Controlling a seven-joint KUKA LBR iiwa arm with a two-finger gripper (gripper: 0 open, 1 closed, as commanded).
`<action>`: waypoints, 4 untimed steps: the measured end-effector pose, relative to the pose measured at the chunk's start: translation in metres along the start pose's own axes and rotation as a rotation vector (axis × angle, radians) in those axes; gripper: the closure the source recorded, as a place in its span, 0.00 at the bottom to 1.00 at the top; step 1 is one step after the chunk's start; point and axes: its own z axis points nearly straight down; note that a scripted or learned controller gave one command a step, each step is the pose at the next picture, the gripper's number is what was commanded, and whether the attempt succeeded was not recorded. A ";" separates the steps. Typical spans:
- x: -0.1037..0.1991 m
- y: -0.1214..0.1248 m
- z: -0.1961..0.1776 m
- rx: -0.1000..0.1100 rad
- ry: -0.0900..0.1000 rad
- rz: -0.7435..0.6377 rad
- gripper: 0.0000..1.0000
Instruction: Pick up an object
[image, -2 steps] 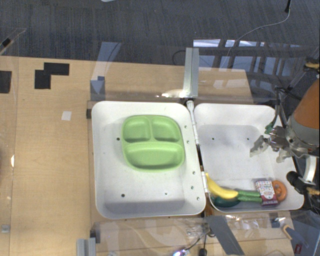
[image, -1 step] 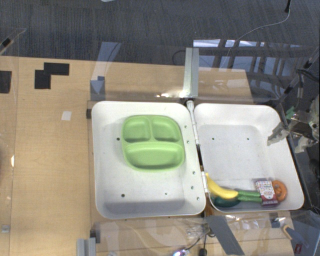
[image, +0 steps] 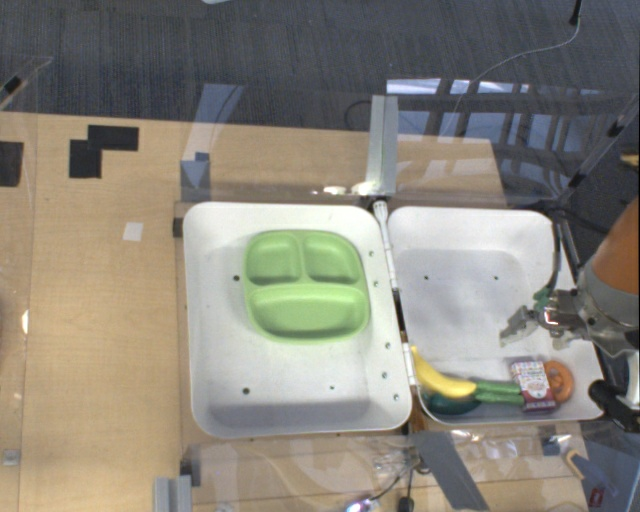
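Note:
In the right bin (image: 470, 250), several objects lie along the front wall. A yellow banana (image: 440, 378) is at the front left, beside a dark green piece (image: 480, 395). To their right are a small maroon packet (image: 533, 383) and an orange ring-shaped item (image: 559, 380). My gripper (image: 535, 320) hangs at the bin's right side, just behind and above the packet, and I see nothing held in it. The arm's orange band (image: 615, 255) enters from the right.
The left bin (image: 215, 390) holds a green divided plate (image: 303, 284) near its middle. A metal divider post (image: 384, 140) stands behind the seam between the bins. Wooden bench surface extends to the left.

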 end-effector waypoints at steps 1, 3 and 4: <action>-0.012 0.062 -0.123 -0.005 -0.002 -0.204 0.00; -0.009 0.001 -0.011 -0.002 -0.001 -0.492 0.00; 0.049 0.022 0.065 -0.015 -0.007 -0.489 0.00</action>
